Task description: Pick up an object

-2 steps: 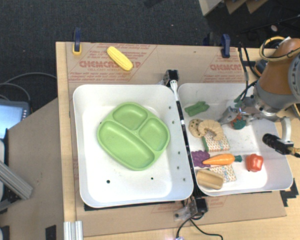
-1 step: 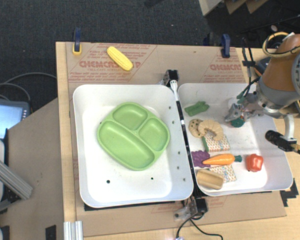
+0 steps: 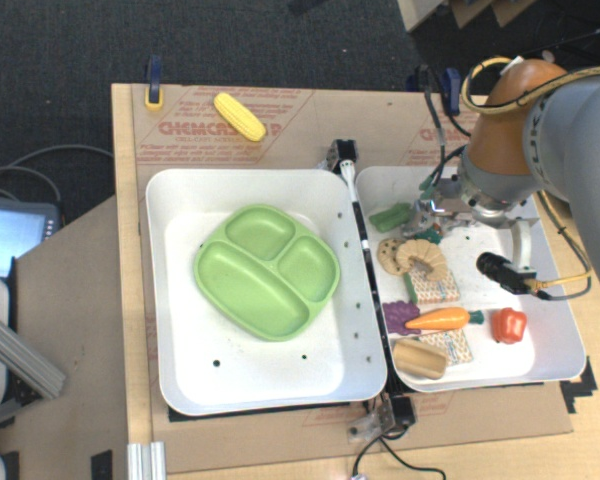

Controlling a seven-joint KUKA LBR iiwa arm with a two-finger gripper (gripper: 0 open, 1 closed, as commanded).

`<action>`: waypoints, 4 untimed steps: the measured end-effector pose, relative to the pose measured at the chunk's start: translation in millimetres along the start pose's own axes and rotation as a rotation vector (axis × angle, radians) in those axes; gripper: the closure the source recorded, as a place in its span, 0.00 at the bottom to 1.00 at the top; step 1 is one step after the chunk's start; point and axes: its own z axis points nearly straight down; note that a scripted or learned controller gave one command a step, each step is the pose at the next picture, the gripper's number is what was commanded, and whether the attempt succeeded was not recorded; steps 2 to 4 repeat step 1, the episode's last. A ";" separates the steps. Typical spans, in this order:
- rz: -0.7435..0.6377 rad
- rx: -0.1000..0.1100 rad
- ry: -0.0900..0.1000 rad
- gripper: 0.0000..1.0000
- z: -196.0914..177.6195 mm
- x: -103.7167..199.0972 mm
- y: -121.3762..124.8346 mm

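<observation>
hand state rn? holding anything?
Hand: low over the far end of the right bin, by the green piece. Open or closed: cannot be told from this camera, and no object is visibly held.

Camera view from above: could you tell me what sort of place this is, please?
Probably a robotics lab's grasping bench: a robot arm reaches over two white bins, with toy food such as a carrot and a corn cob.

A robotics lab — a cardboard-topped bench [image 3: 310, 118] with two white bins [image 3: 170, 268], clamps [image 3: 154, 80] at the far edge, loose cables [image 3: 40, 163] left.
</observation>
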 end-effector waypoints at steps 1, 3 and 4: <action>0.000 -0.010 0.000 1.00 -107.8 51.2 -27.4; 0.000 -0.010 0.000 1.00 -107.8 51.2 -27.4; 0.000 -0.010 0.000 1.00 -107.8 51.2 -27.4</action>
